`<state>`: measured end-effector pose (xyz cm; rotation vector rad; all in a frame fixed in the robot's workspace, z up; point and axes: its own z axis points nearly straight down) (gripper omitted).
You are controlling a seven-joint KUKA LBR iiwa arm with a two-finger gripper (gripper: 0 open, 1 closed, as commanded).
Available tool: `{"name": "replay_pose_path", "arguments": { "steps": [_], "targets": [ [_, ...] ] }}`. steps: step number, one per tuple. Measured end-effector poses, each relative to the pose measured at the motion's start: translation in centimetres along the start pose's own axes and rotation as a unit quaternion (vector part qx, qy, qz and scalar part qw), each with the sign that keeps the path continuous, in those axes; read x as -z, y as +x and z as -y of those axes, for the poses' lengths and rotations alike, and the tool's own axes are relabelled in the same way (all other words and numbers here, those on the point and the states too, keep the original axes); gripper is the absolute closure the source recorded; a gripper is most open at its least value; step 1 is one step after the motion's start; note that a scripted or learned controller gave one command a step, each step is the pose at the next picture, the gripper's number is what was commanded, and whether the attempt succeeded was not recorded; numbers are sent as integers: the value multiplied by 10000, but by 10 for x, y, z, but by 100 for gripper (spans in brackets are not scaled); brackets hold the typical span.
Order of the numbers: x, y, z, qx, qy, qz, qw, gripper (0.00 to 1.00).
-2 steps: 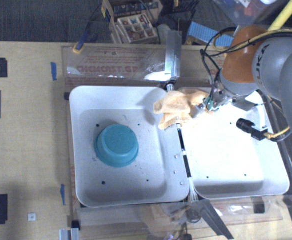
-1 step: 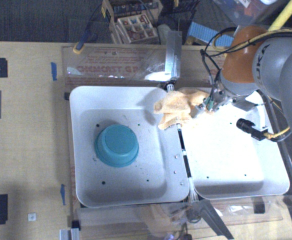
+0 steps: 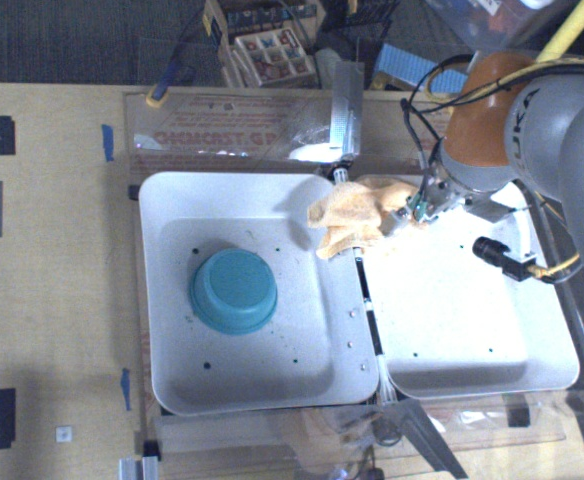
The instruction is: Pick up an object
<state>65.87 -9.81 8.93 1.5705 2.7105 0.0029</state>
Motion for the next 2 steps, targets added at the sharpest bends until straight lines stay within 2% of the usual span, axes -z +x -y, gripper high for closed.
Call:
{"name": "replay_pose_path", "arguments": {
  "steps": [1,2],
  "targets": [
    [0,0,0,0,0,0,10000,0],
    [97,25,-25,-1345,20,-11,9909,0]
  ]
}}
